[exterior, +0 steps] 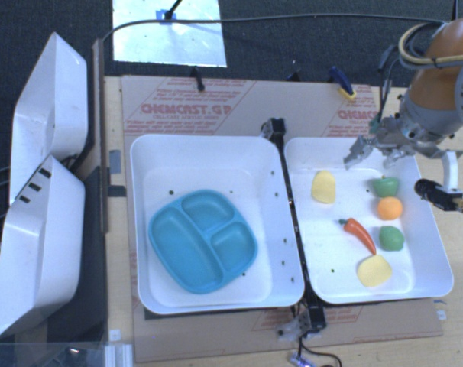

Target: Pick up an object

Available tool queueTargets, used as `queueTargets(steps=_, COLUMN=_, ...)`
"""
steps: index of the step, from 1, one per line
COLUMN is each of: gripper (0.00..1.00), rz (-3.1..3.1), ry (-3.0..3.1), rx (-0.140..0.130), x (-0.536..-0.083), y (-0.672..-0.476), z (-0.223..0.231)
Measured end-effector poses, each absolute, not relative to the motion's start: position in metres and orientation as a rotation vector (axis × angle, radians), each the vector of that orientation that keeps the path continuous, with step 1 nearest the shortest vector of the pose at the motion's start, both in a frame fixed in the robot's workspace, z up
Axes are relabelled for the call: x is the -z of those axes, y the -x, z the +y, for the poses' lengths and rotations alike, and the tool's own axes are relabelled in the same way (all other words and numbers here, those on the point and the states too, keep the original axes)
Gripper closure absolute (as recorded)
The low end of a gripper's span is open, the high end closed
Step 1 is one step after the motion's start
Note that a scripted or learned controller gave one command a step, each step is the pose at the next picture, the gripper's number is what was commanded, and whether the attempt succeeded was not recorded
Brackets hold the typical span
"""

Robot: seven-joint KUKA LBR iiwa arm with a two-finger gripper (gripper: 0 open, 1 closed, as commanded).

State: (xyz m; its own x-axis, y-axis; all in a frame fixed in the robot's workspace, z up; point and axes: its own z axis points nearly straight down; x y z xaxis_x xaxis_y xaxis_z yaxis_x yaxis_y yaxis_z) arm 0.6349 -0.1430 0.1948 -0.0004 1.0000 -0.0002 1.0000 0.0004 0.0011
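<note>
Objects for picking lie in the right bin (pixel 438 270): a pale yellow piece (pixel 323 187) toward the bin's upper left, a green pepper-like item (pixel 385 186) near the upper right, an orange ball (pixel 390 208) just below it, a second green item (pixel 391 238) below that, an orange-red chili (pixel 359 234) with a green stem near the middle, and a yellow piece (pixel 374 271) toward the near edge. None of them touch each other, except that the green pepper-like item and the orange ball sit very close.

Camera view: the arm (pixel 441 75) enters from the right, orange band above the wrist. The claw (pixel 373 152) hovers over the far edge of the right bin, above and between the pale yellow piece and the green pepper-like item. Its fingers look spread apart with nothing between them, though the resolution there is poor.

The left bin (pixel 163 159) holds a blue divided tray (pixel 203 239), lying flat and rotated at an angle. Both bins sit side by side on the surface (pixel 216 105), which is covered with printed cardboard.
</note>
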Motion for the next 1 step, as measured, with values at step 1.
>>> queueTargets(steps=1, gripper=1.0, rz=2.221, ry=-2.219, rx=-0.003, x=-0.2056, y=-0.6353, z=-0.143)
